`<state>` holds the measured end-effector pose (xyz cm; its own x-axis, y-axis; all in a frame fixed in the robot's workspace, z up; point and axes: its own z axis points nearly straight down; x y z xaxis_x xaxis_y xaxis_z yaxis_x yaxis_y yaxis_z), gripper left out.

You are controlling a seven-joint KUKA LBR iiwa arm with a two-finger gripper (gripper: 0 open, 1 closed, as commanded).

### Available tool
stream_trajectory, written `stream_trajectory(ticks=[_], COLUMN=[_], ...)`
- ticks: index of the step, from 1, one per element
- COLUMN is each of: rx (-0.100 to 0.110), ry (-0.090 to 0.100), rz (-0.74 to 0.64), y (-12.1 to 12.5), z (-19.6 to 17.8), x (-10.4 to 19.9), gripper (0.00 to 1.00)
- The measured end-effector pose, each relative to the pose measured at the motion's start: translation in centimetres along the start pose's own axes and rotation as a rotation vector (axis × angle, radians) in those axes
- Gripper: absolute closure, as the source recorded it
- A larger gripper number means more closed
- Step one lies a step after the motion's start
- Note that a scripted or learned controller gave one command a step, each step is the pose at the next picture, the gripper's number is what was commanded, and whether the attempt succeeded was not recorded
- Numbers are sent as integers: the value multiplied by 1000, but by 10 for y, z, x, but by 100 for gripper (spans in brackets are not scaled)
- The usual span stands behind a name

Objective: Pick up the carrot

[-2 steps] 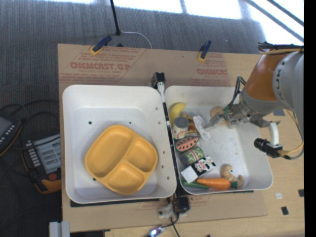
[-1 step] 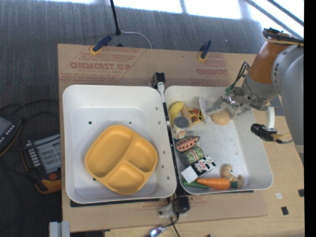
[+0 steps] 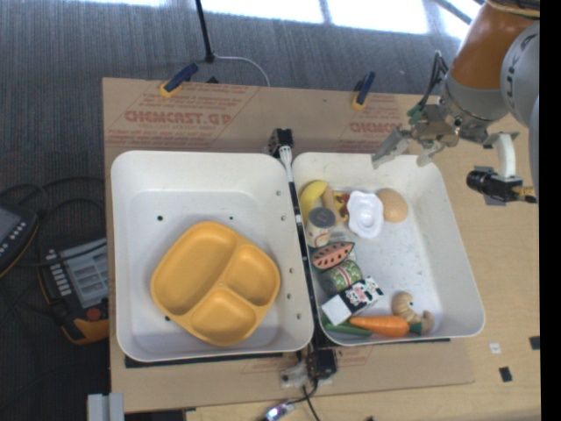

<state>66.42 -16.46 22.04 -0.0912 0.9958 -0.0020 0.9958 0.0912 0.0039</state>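
Carrot (image 3: 379, 325) at right bin (image 3: 456, 261) front wall, milk carton (image 3: 351, 300) touching; tool (image 3: 408, 146) spread open, holding nothing.

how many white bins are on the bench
2, side by side: the left bin holds a yellow plate; the right bin holds the carrot and other small things.

The two shallow white plastic bins (image 3: 131, 261) look smooth with a soft sheen. The yellow divided plastic tray (image 3: 216, 281) is matt. The brown cardboard sheet (image 3: 184, 117) under them is dull and papery, the dark grey carpet (image 3: 88, 33) at 11 o'clock ribbed and rough.
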Motion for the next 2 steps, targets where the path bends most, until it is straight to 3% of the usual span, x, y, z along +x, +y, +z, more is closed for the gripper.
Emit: stream_trajectory(ticks=[1,2], rx=[2,4], ry=[-2,1], rz=[0,-457], y=[0,1], z=[-9,82], x=[-1,-33], gripper=[100,100])
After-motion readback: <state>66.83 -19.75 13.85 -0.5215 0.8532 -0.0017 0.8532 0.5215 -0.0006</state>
